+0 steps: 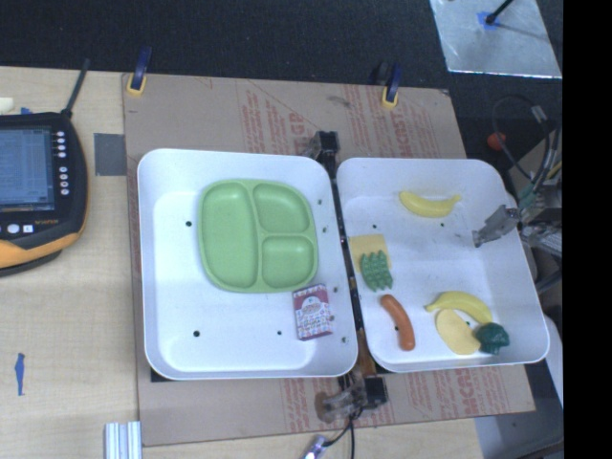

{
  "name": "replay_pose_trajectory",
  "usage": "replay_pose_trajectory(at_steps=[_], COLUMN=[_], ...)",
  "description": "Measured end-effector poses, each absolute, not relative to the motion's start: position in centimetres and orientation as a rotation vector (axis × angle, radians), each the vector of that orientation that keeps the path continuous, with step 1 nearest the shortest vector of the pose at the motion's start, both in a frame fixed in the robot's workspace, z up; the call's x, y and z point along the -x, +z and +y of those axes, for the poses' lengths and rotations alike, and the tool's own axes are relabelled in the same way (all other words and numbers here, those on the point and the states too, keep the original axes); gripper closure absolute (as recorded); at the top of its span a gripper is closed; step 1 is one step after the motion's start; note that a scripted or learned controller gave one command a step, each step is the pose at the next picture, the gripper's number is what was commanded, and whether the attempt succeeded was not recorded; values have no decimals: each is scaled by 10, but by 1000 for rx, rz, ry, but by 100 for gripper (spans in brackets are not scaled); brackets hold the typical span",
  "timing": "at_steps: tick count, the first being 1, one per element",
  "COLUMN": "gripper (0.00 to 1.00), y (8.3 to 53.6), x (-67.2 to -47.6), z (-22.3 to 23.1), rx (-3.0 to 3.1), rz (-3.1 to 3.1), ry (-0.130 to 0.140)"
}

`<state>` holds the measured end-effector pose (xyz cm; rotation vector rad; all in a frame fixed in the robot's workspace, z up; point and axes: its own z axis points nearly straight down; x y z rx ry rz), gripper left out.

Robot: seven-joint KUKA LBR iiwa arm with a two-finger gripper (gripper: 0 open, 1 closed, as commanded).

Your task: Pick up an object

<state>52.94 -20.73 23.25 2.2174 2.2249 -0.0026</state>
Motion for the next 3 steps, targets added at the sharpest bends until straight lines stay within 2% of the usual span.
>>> replay_pose_trajectory(at_steps=[1,2,3], gripper=[0,0,0], y=[126,126,93], x=[-534,-475,-480], z=[-95,-100,-99], rx=[-2217,-2218,-2214], rz=[2232,2230,2229], ry=[-6,-5,-1])
